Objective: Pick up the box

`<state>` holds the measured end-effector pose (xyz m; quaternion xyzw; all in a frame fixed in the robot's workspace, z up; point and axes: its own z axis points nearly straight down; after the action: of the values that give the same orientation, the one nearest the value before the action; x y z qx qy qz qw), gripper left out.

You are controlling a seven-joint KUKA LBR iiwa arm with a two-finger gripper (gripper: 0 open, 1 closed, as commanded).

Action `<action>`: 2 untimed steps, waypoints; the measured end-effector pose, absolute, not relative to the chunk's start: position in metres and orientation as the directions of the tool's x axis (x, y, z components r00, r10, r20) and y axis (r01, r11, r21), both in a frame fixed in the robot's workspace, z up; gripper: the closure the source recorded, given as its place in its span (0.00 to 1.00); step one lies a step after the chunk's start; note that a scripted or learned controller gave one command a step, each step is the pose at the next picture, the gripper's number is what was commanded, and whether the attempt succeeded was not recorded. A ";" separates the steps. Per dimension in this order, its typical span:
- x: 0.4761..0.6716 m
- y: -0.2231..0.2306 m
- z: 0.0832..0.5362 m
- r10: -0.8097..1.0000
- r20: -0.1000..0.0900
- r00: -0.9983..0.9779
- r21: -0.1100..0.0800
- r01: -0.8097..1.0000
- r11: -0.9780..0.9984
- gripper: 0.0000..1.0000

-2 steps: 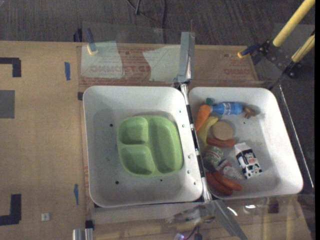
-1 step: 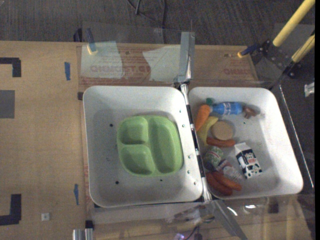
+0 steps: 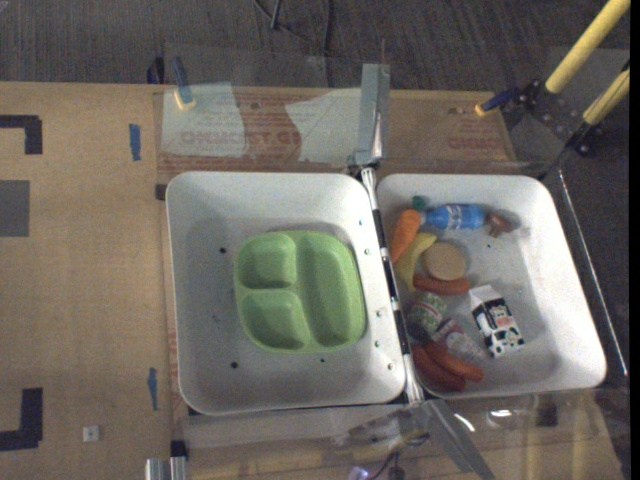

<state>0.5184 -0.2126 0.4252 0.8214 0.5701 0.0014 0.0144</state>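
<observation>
A small black-and-white box [image 3: 497,327], resembling a milk carton, lies in the right-hand bin [image 3: 570,298], just right of a cluster of toy food: a carrot [image 3: 404,233], a blue bottle [image 3: 455,216], a round brown disc [image 3: 444,261] and red sausages [image 3: 447,364]. A green divided plate [image 3: 298,290] sits in the left bin [image 3: 200,268]. The pick looks not yet begun; the next move calls for a descent over the box, clear of the sausages.
</observation>
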 end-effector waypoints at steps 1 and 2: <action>0.519 -0.213 0.436 0.937 -0.016 0.349 0.029 0.937 -0.349 1.00; 0.519 -0.213 0.436 0.937 -0.016 0.349 0.028 0.937 -0.349 0.00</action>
<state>0.5194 -0.2128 0.4358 0.8212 0.5705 0.0017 0.0162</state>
